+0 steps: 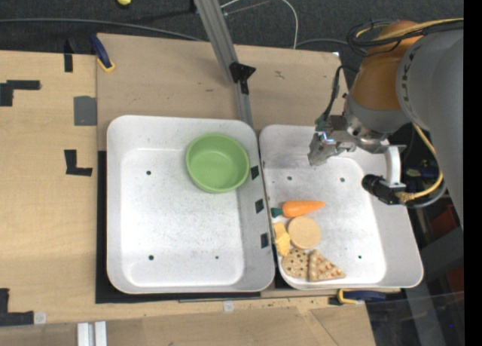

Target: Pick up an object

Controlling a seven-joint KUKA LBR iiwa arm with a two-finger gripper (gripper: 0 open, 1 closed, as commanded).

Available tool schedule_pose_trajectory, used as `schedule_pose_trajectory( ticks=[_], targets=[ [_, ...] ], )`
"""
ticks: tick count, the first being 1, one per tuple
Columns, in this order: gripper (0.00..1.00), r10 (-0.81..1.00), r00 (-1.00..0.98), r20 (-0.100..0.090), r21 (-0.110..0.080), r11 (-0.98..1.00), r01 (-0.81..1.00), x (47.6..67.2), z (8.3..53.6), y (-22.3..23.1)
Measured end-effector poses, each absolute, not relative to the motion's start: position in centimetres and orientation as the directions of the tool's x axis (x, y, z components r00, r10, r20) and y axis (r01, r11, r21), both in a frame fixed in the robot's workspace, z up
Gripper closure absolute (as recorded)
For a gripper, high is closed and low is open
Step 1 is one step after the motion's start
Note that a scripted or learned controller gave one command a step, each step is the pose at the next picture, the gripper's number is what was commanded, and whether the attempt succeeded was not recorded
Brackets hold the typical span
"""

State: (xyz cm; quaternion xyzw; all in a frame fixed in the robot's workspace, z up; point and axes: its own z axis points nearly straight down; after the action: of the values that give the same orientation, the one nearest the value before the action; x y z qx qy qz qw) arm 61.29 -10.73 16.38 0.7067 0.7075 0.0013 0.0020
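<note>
Two white bins side by side on the bench. Left bin (pixel 135 209) holds a green bowl (pixel 218 162) near its upper right corner, upright, nothing visible inside it. Right bin (pixel 376 239) holds a cluster of toy food in its lower left area: an orange carrot (pixel 303 207) lying on its side, a round tan cookie (pixel 305 232) just below it, a yellow cheese piece (pixel 281 237) at the cookie's left, and a cracker (pixel 294 264) and pizza slice (pixel 324 267) against the near wall. The pieces touch or overlap one another. Gripper (pixel 321 150) hangs over the upper part of the right bin, well apart from the food, nothing between its fingers; whether they are apart or together I cannot tell at this angle. No pick has been made yet. Judged risks: the food is packed tight, so a descent on the carrot could catch the cookie too, or push the pile sideways. The carrot is rounded and may roll out of a squeeze across its width. Cracker and pizza slice look flat and low, hard to get fingers under, and they sit close to the bin wall, which could block one finger.
</note>
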Motion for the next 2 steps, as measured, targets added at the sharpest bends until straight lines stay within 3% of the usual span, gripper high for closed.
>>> schedule_pose_trajectory(
  ticks=[1,2],
  targets=[
    [1.00,1.000,-0.001,-0.001,0.004,0.001,1.000,61.15,22.48,-11.42],
    [1.00,1.000,-0.001,0.000,0.000,0.001,1.000,61.17,23.46,-11.39]
  ],
)
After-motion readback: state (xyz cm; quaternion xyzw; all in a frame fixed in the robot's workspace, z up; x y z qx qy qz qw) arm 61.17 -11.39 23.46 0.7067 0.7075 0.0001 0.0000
